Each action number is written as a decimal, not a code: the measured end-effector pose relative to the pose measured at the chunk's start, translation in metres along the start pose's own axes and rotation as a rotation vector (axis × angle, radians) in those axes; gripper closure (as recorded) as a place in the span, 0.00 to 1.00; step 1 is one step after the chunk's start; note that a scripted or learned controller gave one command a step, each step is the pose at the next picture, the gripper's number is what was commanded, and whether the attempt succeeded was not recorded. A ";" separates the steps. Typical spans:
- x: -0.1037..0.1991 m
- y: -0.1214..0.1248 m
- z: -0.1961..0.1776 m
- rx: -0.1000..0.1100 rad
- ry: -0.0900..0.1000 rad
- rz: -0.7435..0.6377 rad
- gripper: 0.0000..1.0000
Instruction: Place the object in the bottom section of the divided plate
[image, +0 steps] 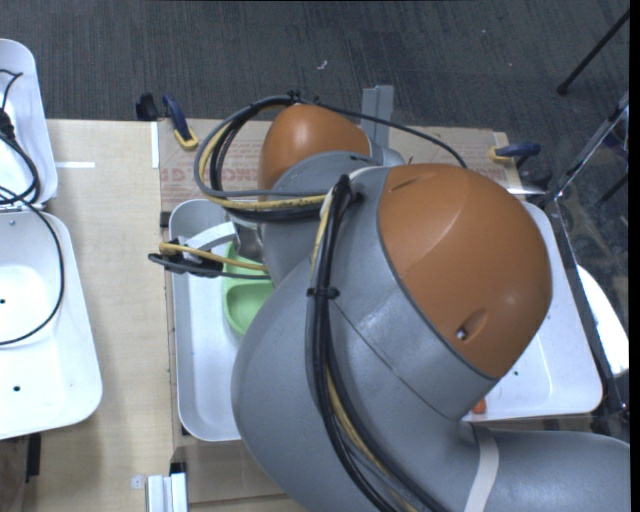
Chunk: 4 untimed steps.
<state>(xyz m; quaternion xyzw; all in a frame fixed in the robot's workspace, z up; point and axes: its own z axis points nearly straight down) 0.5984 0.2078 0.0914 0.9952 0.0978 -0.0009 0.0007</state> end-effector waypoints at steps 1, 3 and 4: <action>0.047 0.008 -0.168 0.000 0.001 -0.007 0.00; -0.023 -0.021 -0.158 -0.003 -0.002 0.005 1.00; -0.023 -0.022 -0.158 -0.003 -0.002 0.005 0.00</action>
